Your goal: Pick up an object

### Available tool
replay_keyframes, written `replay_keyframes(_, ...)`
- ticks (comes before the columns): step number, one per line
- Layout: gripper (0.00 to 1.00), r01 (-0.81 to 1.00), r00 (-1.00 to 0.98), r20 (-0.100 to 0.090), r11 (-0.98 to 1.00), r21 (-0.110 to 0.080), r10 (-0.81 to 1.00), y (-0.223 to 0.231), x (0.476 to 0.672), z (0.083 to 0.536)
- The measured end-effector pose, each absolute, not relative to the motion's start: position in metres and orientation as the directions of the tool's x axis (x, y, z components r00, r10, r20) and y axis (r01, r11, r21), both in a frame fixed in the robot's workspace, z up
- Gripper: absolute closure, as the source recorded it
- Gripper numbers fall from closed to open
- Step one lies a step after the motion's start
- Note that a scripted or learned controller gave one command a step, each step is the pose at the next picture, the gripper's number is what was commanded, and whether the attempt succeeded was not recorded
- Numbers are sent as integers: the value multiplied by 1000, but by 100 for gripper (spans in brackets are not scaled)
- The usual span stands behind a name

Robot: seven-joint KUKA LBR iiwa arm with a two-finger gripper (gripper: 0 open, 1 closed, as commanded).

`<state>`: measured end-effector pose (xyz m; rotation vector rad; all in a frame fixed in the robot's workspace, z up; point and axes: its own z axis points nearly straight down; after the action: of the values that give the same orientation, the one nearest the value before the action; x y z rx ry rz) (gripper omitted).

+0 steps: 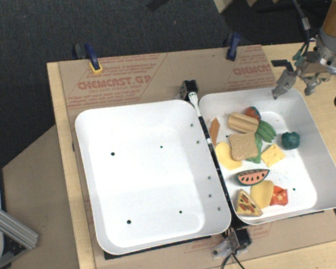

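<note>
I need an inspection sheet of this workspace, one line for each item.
Surface: wooden bench bearing two white bins, left bin and right bin.
Job's things: toy food in the right bin, including watermelon slice, pizza slice, bread slice, hot dog, green ball.
Clutter: two clamps at the far edge.
End effector: open, above the right bin's far corner, holding nothing.
Cables: wires at the near edge.
Surroundings: dark floor.

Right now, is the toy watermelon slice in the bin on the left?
No, the watermelon slice lies in the right bin, among the other toy foods, below the bread slice.
</note>
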<state>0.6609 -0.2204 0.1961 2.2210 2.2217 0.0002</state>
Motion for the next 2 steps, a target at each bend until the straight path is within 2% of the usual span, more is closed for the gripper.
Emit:
replay_keyframes(1, 0, 1000, 1, 5, -1, -13, 1000, -201, 588, 110)
replay_keyframes(2, 0, 1000, -7, -2, 7, 0, 1000, -173, 669, 86)
